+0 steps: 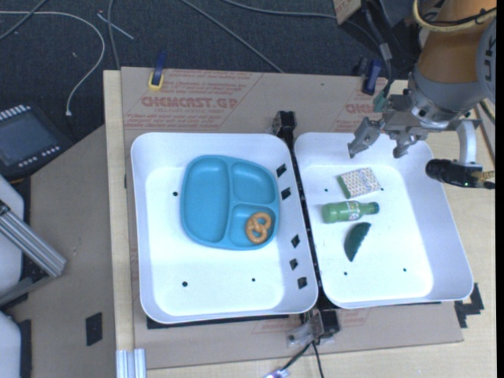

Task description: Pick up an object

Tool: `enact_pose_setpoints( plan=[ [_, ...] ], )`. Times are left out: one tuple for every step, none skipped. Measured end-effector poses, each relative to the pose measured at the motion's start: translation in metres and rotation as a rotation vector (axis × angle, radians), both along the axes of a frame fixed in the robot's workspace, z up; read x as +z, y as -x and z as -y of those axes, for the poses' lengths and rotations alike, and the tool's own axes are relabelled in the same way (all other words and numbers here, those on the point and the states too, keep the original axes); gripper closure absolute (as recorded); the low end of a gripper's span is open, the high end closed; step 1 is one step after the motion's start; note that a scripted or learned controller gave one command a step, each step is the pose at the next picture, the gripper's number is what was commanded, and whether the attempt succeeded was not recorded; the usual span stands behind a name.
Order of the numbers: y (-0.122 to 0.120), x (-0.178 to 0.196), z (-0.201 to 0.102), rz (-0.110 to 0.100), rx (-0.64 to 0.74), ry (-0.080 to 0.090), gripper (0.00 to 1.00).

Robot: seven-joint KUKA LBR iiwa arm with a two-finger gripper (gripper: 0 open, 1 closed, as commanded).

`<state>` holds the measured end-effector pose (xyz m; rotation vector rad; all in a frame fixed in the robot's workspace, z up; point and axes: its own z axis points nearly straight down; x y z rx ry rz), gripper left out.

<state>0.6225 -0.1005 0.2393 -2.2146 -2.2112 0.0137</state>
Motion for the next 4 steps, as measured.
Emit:
enact_pose_setpoints(
  plan=[
    [-0.002,0.008,0.0,0.014,0.002,0.001,0.0],
    [-0.003,-0.053,-0.008,0.007,0.003,0.0,0.0],
    [-0.002,-0.116,-0.003,0.007,0.001,0.001,0.0],
    [-0.004,-0.152,-0.002,0.017,0.002,0.005,0.0]
  ],
)
